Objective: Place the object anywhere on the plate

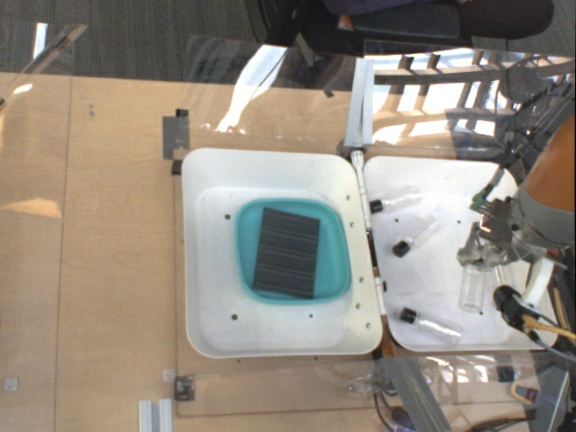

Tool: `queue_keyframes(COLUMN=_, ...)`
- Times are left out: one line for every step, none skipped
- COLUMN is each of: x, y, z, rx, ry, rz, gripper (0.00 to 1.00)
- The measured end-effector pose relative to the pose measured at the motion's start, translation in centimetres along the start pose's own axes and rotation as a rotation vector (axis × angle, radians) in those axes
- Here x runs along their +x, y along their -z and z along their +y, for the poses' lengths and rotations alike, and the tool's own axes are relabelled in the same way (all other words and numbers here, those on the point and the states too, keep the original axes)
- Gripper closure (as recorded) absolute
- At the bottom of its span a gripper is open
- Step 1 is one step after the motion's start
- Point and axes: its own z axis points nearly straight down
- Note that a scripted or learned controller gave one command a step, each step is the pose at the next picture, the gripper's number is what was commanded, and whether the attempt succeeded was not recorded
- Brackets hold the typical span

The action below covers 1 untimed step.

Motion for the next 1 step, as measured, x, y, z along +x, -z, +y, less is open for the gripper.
queue_keyframes(x=5.94, y=-1.77, z=-3.94, rx=0.001, ry=0.161, rz=0.002, gripper=1.00)
